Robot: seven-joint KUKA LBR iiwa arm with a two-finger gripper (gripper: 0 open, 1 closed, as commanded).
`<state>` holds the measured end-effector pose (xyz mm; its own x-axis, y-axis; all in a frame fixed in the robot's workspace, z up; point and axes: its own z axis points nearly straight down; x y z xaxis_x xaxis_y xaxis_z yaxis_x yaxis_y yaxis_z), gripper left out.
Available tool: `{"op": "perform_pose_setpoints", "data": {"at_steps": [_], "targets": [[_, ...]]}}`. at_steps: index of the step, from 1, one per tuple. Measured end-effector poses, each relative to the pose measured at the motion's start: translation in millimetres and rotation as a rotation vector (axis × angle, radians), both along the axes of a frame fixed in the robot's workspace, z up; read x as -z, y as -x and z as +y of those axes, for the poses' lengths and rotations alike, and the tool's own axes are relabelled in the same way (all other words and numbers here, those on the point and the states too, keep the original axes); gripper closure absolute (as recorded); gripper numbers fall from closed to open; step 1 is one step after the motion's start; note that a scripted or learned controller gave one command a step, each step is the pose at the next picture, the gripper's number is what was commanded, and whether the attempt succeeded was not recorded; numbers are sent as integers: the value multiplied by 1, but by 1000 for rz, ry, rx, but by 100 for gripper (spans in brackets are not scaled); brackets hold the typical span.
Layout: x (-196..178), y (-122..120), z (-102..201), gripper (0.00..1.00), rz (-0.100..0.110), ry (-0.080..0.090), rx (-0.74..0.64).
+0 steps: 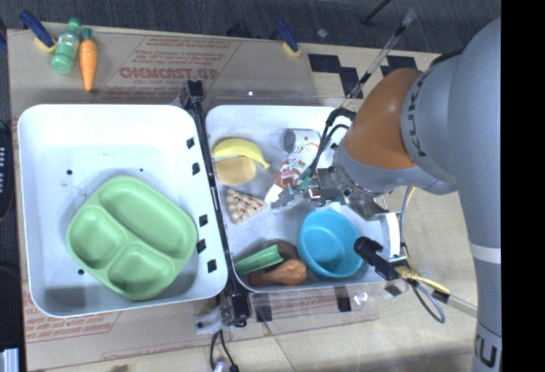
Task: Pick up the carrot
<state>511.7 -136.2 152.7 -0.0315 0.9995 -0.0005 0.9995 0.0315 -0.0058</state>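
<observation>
An orange carrot (88, 62) with a green top lies on the cardboard at the far left, outside both bins, next to a small green bottle (65, 51). In the right bin (255, 119) an orange-brown piece (283, 273) rests against the front wall beside a green piece (257, 259); I cannot tell what either is. My gripper (298, 185) hangs low over the middle of the right bin, above a red-and-white packet (294, 166) and just behind a blue bowl (329, 244). The wrist hides most of it. Nothing shows held in it.
The left bin (51, 123) holds a green divided plate (132, 234). In the right bin lie a yellow banana-like toy (237, 159), a waffle-patterned piece (244, 205) and a small grey cylinder (289, 140). Blue clamps (36, 30) grip the cardboard's far edge.
</observation>
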Motion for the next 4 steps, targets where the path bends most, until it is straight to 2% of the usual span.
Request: {"op": "perform_pose_setpoints", "data": {"at_steps": [1,2,3,4], "targets": [[-109,-68,-34,0,-4,2,317],[-66,-11,28,0,8,-2,300],[-138,35,47,0,-3,0,257],[-43,37,60,0,7,-1,32]]}}
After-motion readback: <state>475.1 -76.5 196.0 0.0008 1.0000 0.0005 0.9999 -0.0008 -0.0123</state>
